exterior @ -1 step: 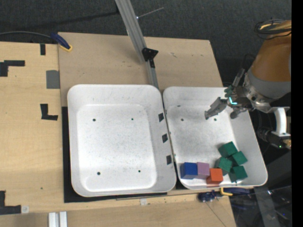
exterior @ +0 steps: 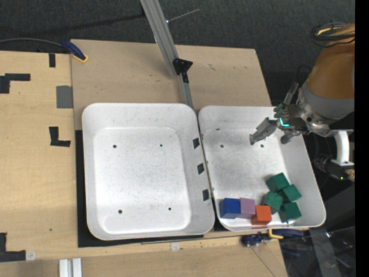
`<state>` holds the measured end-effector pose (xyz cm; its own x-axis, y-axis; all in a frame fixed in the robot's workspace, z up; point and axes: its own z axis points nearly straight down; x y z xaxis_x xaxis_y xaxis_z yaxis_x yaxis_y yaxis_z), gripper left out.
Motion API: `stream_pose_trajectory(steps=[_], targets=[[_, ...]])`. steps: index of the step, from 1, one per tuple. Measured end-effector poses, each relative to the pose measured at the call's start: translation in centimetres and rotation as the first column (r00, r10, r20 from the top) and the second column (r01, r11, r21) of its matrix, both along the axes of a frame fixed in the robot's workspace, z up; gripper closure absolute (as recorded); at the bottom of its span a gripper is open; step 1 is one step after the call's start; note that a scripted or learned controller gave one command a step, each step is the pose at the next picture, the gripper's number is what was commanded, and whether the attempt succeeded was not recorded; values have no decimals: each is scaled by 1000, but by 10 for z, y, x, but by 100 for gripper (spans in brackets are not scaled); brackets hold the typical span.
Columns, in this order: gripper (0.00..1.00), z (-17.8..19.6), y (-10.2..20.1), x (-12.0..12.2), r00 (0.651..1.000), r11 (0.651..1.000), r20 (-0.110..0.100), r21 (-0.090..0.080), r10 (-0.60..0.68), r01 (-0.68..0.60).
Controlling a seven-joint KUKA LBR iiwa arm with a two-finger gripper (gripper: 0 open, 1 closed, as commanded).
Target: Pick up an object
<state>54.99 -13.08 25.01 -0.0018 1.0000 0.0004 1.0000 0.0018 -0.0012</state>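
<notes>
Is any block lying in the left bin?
No, the blocks, such as the blue block, all lie in the right bin near its front edge.

Two white bins (exterior: pixel 141 111) (exterior: pixel 230 117). Four green blocks (exterior: pixel 278 182) (exterior: pixel 291 193) (exterior: pixel 273 201) (exterior: pixel 290 212). One blue block (exterior: pixel 231 207), one lilac block (exterior: pixel 247 206), one orange block (exterior: pixel 263 214). Seven blocks total.

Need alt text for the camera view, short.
The grey arm's end effector hangs over the upper part of the right shallow white bin, carrying nothing visible. Small blocks cluster in that bin's lower right corner: a blue cube, a lilac cube, an orange cube and several green blocks.
</notes>
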Motion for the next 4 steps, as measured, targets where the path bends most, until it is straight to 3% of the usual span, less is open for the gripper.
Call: stream_pose_trajectory(steps=[3,4], targets=[[0,-161,8,-1,1000,1000,-3,-1,-1,1],[100,-149,9,-1,1000,1000,-2,1,0,0]])
